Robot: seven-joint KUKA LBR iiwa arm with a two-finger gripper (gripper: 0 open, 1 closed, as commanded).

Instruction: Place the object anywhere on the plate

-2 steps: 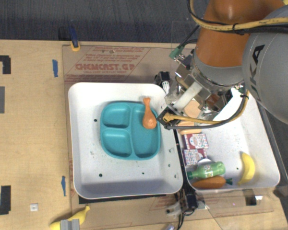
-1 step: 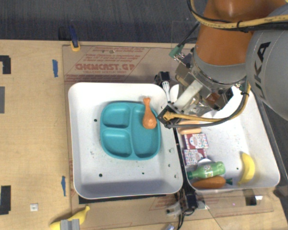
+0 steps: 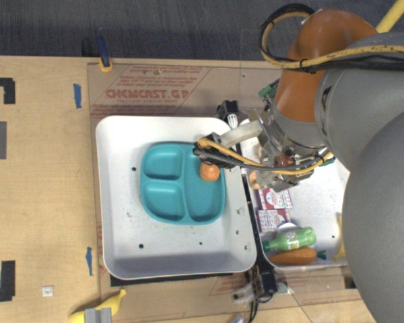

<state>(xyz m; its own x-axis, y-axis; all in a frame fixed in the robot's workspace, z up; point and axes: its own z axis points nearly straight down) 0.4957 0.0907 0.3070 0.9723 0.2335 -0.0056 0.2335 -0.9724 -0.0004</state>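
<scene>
Gripper (image 3: 207, 155) reaches over the teal plate (image 3: 168, 194) in the left bin (image 3: 114, 180); whether it grips the orange ball (image 3: 210, 172) is unclear. With the ball at the plate's right compartment, placement looks nearly done, release pending.

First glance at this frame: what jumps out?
The big grey arm with its orange band dominates the right side, reaching over the two white bins. In the left bin a teal divided plate stands out, with a small orange object at its right edge by the end effector. The right bin holds a green bottle.
</scene>
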